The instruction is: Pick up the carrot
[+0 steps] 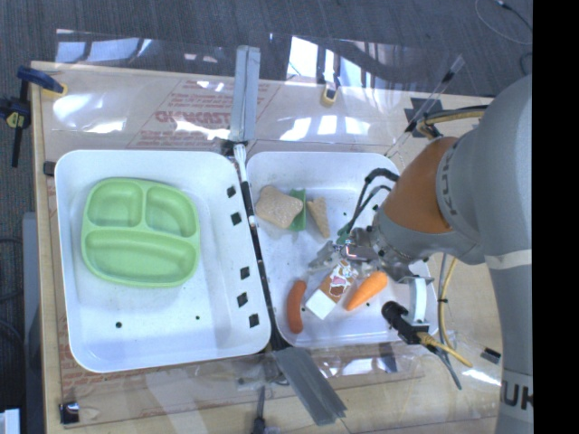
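the carrot (366,289) lies in the right bin (357,172), near that bin's front right corner, tilted with its thicker end up toward the wrist. just left of it, touching or nearly so, sits a small packet (337,283) with a red-and-white label whose print is too small to read, and a white block (318,306) rests at the packet's lower end. a red sausage (296,306) lies further left, close to the wall between the bins. toward the back of the same bin are a slice of bread (278,208), a green leaf-like piece (298,210) and a tan wedge (317,215).

the gripper (355,253) hangs just above the packet and the upper end of the carrot, under the orange band of the arm (470,197). its metal parts blur together with the shiny things beneath, so how far it is parted cannot be told, and nothing can be seen held in it.

the left bin (72,260) holds a green divided plate (139,231) with three compartments, lying flat toward its back left.

on the bench (380,125) behind the bins, faded red lettering runs under a clear sheet; it is mirrored or washed out by glare and cannot be made out. white letters "uk" (517,394) show on the arm's grey casing at the lower right.
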You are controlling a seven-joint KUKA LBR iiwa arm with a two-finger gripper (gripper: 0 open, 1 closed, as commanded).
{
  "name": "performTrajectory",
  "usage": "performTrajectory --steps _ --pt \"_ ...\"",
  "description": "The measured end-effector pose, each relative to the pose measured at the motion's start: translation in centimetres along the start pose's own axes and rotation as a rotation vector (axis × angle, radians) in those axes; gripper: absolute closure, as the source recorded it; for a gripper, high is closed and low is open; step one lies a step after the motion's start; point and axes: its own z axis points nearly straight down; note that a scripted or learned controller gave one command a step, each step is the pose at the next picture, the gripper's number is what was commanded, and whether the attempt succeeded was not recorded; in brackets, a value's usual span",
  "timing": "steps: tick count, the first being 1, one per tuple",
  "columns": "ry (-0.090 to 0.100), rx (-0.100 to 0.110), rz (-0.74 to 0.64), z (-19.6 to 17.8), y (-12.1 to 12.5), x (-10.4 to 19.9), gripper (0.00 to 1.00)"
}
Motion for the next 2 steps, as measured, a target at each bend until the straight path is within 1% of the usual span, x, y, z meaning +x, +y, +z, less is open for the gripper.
performTrajectory --steps 1,2 --pt "0.001 0.002 0.008 -3.4 -3.9 -0.6 0.0" --pt "0.004 -0.015 0.234 -0.8 -3.3 -0.6 0.0"
